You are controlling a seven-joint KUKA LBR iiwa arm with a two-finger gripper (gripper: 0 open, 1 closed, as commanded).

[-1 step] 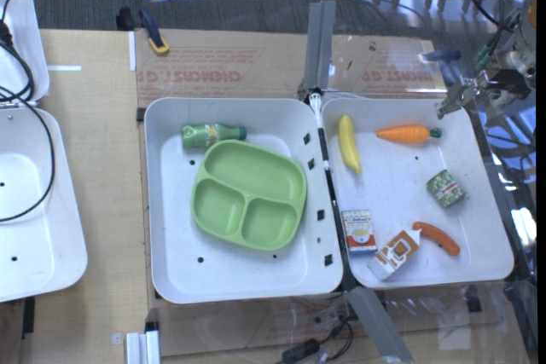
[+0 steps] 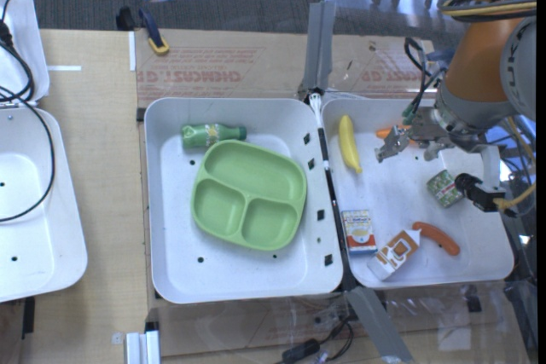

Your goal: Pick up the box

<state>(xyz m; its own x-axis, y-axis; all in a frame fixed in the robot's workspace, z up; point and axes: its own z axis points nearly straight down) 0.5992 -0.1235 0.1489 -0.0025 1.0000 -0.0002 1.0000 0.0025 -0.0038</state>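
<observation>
A small white box (image 2: pixel 359 231) with orange and blue print lies against the left wall of the right bin (image 2: pixel 503 264), near its front. A white and brown carton (image 2: pixel 397 253) lies tilted just to its right. My gripper (image 2: pixel 411 149) hovers over the back half of the right bin, well behind both. It is open, with nothing between its fingers (image 2: pixel 390 150). A small green patterned cube (image 2: pixel 444 187) sits to the right and in front of the gripper.
In the right bin, a yellow banana (image 2: pixel 348 142) lies left of the gripper, an orange piece (image 2: pixel 388 132) by its left finger, and a red sausage (image 2: pixel 437 238) near the front. The left bin (image 2: pixel 158 209) holds a green divided plate (image 2: pixel 249 194) and a green bottle (image 2: pixel 213 134).
</observation>
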